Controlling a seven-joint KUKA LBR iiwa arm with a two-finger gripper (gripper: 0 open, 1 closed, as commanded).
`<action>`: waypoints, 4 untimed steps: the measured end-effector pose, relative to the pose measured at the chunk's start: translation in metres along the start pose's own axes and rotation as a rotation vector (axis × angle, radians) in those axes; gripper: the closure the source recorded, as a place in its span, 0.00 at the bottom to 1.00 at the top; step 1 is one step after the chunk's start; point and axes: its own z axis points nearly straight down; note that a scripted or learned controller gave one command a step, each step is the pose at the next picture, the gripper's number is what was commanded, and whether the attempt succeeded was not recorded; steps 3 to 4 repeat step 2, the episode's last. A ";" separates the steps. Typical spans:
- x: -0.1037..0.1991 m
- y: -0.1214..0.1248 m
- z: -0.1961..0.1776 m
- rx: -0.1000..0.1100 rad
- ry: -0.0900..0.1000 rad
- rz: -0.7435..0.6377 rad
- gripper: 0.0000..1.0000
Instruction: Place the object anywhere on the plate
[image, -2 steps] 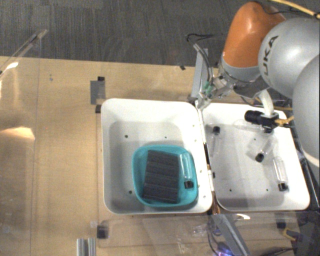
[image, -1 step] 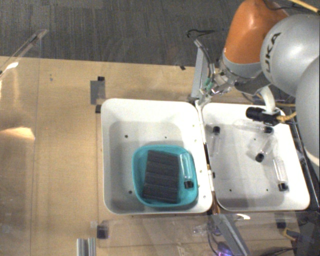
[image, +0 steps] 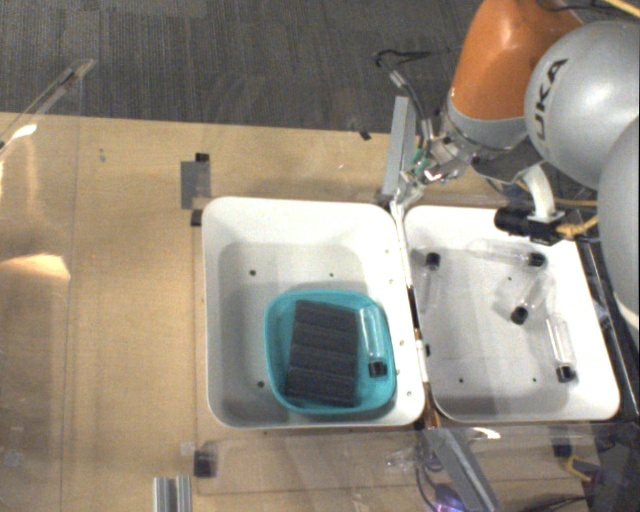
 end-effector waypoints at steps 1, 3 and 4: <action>0.031 0.013 -0.018 0.011 0.008 -0.252 1.00; 0.093 0.038 -0.016 0.011 0.010 -0.297 1.00; 0.093 0.038 -0.016 0.011 0.010 -0.297 1.00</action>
